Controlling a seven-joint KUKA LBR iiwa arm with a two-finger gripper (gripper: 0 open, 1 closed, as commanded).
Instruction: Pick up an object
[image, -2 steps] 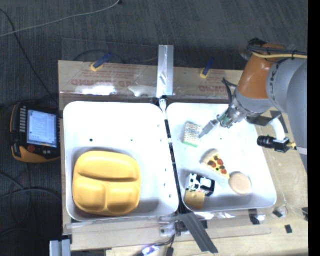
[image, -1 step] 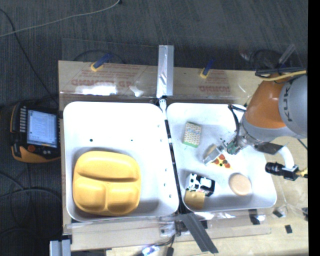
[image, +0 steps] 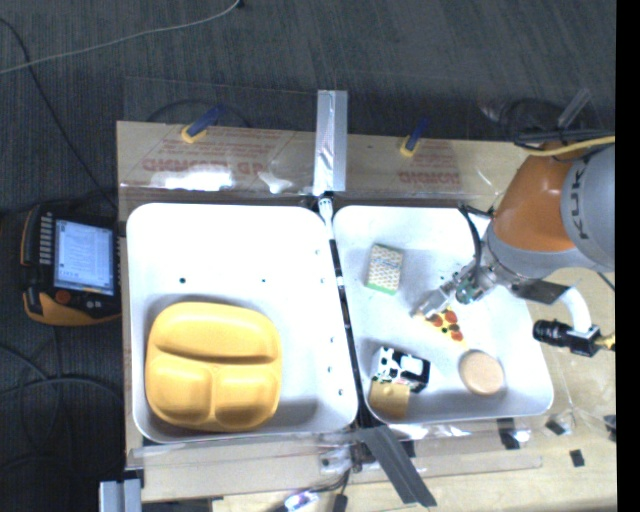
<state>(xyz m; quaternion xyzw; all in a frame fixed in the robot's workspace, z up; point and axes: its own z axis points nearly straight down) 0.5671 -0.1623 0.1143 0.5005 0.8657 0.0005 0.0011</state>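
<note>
Small flat object with red and orange spots (image: 448, 322), lying on the floor of the right white bin (image: 520, 400) near its middle, looks to us like the pick target: the gripper (image: 447, 296) hangs just above and beside it, low in the bin. We cannot tell the gripper's state from this slant view.

Step in hand, as we judge it: final approach, nothing lifted yet. The next move calls for a short descent centred on the spotted piece, then a close and a straight lift.

Room: fair on all sides. The pale green textured square block (image: 385, 267) sits to the upper left, the round tan disc (image: 482, 372) below right, the black-and-white item on a tan block (image: 396, 382) by the divider (all apart from the target). The left white bin (image: 230, 225) holds a large yellow moulded plastic piece (image: 213, 365), well away.
</note>
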